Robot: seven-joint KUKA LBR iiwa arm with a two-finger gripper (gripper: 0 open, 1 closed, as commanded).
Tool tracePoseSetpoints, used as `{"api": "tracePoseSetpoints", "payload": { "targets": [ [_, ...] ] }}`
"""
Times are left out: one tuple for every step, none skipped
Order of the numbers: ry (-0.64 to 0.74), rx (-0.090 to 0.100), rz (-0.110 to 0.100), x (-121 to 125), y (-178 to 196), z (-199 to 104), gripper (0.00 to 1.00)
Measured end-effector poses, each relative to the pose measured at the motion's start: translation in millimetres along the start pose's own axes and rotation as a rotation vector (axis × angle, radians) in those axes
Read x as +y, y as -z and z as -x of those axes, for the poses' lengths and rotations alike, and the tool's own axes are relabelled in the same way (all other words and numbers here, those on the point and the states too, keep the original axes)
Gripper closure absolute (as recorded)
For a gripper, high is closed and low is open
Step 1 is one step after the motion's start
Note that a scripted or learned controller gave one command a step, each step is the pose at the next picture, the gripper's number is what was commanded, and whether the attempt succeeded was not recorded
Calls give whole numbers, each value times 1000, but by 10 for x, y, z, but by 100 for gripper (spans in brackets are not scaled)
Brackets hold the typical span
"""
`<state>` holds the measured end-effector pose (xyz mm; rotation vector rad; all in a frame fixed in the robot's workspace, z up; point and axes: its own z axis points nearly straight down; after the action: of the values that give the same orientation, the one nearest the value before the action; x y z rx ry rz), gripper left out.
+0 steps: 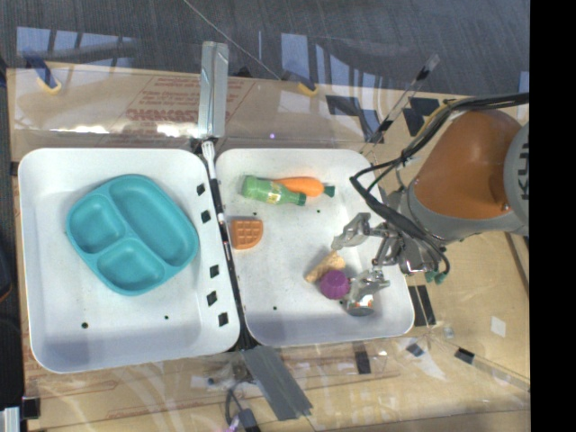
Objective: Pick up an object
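Item one, your gripper (360, 264): it sits in the right bin (270, 322), toward that bin's right and near part, with the grey arm (468, 174) and its orange band reaching in from the right. Its two metal fingers (353, 232) stand wide apart, one toward the far side and one toward the near side, and nothing lies between them. Item two, a purple round toy (335, 283): it lies just left of the gripper's near finger, close to touching it, outside the open gap. Item three, a tan cone-shaped piece (326, 265): it rests against the purple toy on its far-left side, also just left of the gap. Item four, a green bottle (271, 190): it lies on its side in the far part of the right bin, well apart from the gripper. Item five, an orange carrot (302, 186): it lies alongside the bottle, touching it, just to its right. Item six, an orange waffle (246, 232): it lies by the right bin's left wall, well left of the gripper. Item seven, a teal divided plate (131, 232): it lies in the left bin (45, 331), tilted, with three compartments.
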<state>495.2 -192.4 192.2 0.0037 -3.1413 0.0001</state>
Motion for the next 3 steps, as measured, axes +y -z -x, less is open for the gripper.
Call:
{"api": "tracePoseSetpoints", "payload": {
  "targets": [
    [248, -1, 0, 214, -1003, -96, 0],
    [-136, -2, 1, 741, -1002, 153, 0],
    [-404, -1, 0, 818, -843, 422, 0]
  ]
}}
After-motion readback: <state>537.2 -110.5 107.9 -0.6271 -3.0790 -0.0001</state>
